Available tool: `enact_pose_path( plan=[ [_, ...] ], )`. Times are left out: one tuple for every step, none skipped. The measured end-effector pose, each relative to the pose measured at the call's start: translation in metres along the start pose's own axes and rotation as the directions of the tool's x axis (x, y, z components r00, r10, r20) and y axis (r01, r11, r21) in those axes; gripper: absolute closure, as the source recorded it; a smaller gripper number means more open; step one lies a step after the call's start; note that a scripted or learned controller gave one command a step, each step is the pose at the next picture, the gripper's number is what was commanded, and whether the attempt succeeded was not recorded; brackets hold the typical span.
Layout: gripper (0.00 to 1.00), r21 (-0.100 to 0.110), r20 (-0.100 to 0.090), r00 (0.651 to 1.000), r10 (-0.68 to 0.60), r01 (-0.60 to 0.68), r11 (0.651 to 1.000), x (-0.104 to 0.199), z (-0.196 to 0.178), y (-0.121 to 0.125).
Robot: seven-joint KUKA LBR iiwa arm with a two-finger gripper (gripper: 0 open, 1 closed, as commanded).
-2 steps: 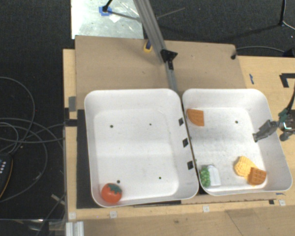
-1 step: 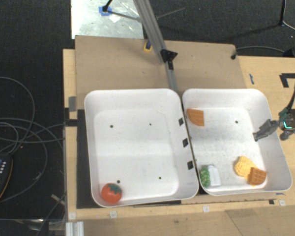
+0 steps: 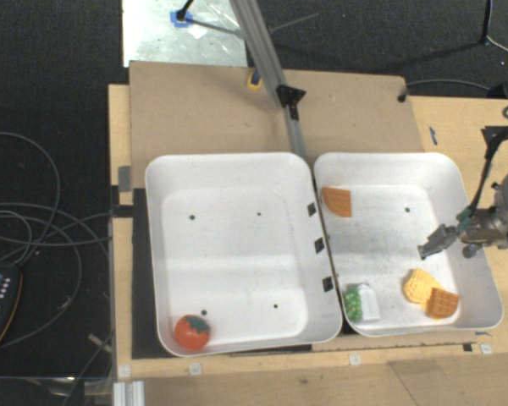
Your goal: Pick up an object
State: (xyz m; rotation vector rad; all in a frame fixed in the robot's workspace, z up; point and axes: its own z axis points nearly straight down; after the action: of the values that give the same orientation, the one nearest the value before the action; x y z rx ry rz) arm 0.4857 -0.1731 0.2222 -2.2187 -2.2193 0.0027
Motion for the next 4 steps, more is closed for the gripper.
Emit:
enact_pose_path(
  plan=[
    [0.00,-0.001,0.000,1.000,0.000,0.000,1.000,0.000,0.042,0.003],
    [0.00,-0.001,0.000,1.000,0.000,0.000,1.000,0.001,0.084,0.001],
    [1.00,-0.007,0.002,1.000,0.000,0.000,1.000,0.000,0.071,0.003],
    [1.00,-0.011,0.003,1.000,-0.006,0.006,1.000,0.009,0.017,0.001]
  ],
)
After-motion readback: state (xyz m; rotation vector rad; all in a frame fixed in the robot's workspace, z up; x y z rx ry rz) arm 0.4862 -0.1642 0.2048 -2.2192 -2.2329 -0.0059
